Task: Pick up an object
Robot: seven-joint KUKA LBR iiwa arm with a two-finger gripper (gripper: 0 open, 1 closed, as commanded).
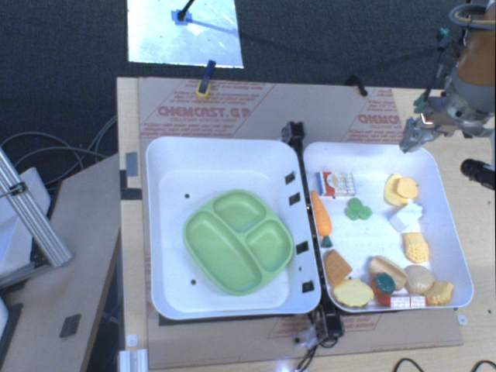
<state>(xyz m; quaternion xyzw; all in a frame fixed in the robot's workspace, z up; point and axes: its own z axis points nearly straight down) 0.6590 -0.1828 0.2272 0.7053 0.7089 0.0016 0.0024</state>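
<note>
I see the gripper [413,136] hanging over the far right corner of the right bin [449,231], just at its rim, with the grey arm [474,68] coming in from the right. Its fingers point down, but from this angle I cannot tell whether they are open or closed, and I see nothing between them.

The things to pick all lie in the right bin. A small carton [335,184] sits near the far left corner, and an orange carrot [321,215] lies along the left wall just below it. A green broccoli piece [357,208] is near the middle. A yellow cheese wedge [401,189] rests toward the far right side, with a white block [406,216] just beside it and a waffle [416,247] nearer the right wall. Along the near edge a cracker [337,266], a lemon slice [353,293] and a bread roll [386,268] crowd together.

The left bin [167,208] holds a green divided plate [237,241], lying flat near its middle
</note>
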